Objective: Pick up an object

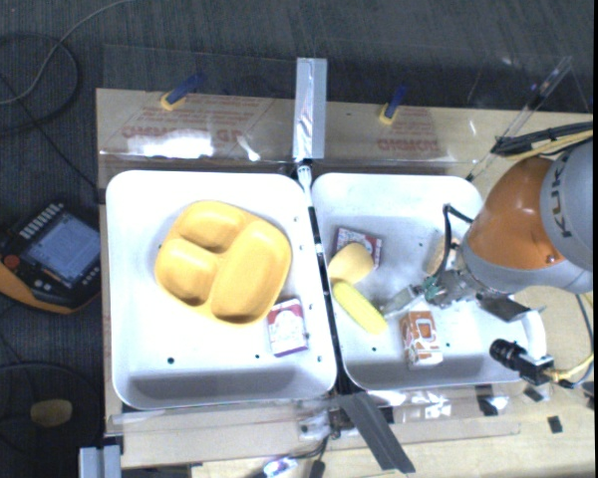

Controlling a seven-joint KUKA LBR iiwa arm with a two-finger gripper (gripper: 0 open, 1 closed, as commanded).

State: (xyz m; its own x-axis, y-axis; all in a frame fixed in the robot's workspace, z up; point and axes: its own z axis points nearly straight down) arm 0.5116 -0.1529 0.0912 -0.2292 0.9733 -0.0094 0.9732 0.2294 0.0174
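Observation:
In the right bin (pixel 399 202), my gripper (pixel 416 293) hangs low over the floor, reaching in from the right under the orange-banded wrist (pixel 513 229). Its tip sits just above an orange and white carton (pixel 420 336) and just right of a yellow banana-shaped piece (pixel 359 308). A rounded pale yellow piece (pixel 346 263) lies further left, beside a small red and white packet (pixel 363 244). Nothing shows between the fingers.
The left bin (pixel 140 366) holds a large lumpy yellow object (pixel 222 260) and a small pink and white box (pixel 287 328) near the dividing wall. A handheld controller (pixel 50 257) lies on the floor to the left of the bench.

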